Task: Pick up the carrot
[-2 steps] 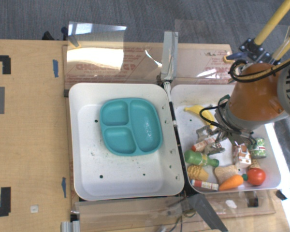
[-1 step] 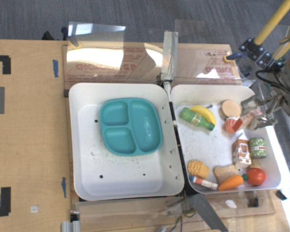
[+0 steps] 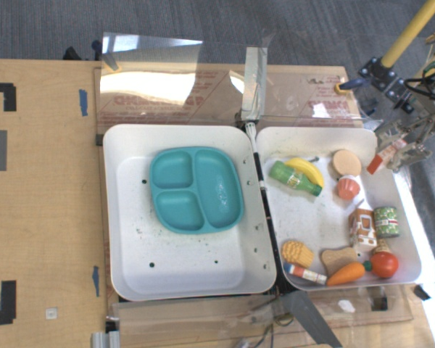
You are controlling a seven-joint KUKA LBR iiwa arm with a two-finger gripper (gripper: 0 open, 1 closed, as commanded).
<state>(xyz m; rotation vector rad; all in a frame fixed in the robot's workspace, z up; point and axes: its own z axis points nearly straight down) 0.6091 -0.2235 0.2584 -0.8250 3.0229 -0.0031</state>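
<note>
so the carrot (image 3: 346, 273) is lying at the front edge of the right bin (image 3: 409, 216), squeezed between a marker (image 3: 304, 272) and a tomato (image 3: 384, 264); teal divided plate (image 3: 196, 188) sits in the left bin (image 3: 123, 216); honestly cannot tell the gripper's state

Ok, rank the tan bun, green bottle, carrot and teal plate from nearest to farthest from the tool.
1. The tan bun, top of the right bin, just left of the tool.
2. The green bottle, that bin's upper left.
3. The carrot, that bin's bottom edge.
4. The teal plate, middle of the left bin.
</note>
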